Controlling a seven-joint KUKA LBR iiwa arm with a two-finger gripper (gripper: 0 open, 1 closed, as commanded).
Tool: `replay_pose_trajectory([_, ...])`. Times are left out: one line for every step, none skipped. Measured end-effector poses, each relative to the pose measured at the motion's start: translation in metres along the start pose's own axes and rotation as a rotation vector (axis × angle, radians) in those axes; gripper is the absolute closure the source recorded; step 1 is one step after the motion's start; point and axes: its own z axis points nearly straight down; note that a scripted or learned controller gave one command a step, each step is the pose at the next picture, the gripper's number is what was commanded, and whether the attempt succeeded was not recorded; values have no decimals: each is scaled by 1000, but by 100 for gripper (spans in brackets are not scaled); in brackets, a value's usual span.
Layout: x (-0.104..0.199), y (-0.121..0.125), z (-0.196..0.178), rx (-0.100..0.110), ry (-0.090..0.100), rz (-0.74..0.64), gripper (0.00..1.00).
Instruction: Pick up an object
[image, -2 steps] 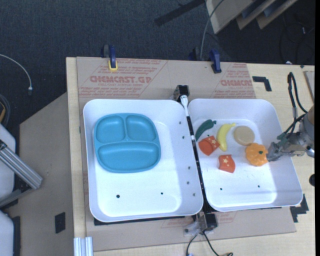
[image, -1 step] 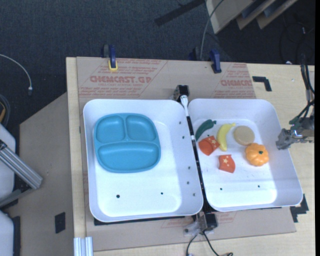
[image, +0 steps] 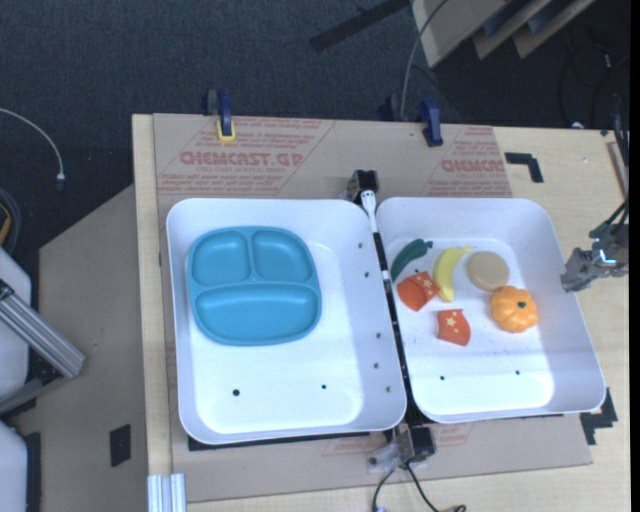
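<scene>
The right bin holds several toy foods. An orange pumpkin lies nearest its right wall, with a tan round disc just above it. A yellow banana and a dark green pepper lie further left. Two red pieces rest below them. My gripper hovers at the right rim of this bin, right of the tan disc and apart from every object. It looks small and dark here, and nothing is visibly held.
The left bin carries a blue divided plate in its upper left part. A black divider strip runs between the bins. Blue clamps grip the cardboard at the back edge.
</scene>
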Motion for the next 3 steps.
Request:
replay_pose_trajectory([50, 12, 13, 5, 5, -4, 100])
replay_pose_trajectory([106, 29, 24, 7, 6, -5, 100])
replay_pose_trajectory([149, 41, 19, 3, 3, -4, 100])
